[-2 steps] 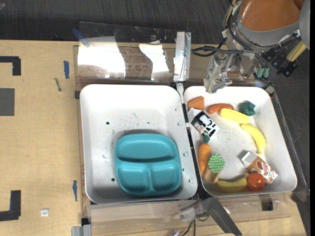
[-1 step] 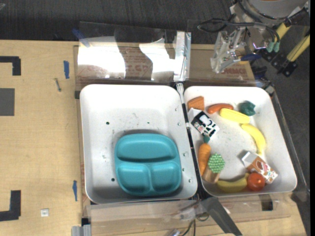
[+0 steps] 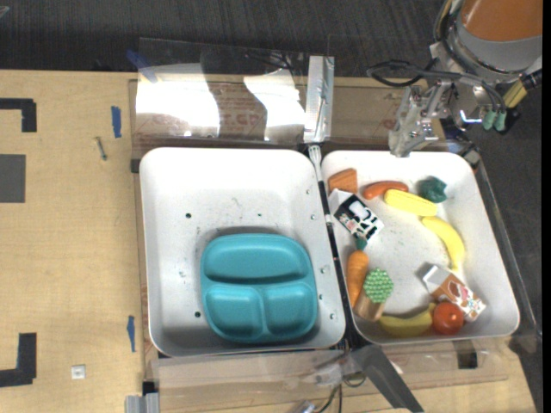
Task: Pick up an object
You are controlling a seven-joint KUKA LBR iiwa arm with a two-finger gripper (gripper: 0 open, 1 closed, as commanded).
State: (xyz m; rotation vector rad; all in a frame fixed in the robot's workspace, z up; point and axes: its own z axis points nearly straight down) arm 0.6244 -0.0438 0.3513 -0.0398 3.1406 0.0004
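My gripper hangs over the back rim of the right bin, open, with nothing between its fingers. Below it the bin holds several toy foods: an orange wedge, a black-and-white piece, a red-orange sausage, two yellow bananas and a dark green piece. Nearer the front lie a carrot, a broccoli, a small printed carton, a tomato and a third banana.
The left bin holds a teal divided tray toward its front. A clear plastic sheet and a metal strip lie behind the bins. Cables hang by the wrist at the upper right.
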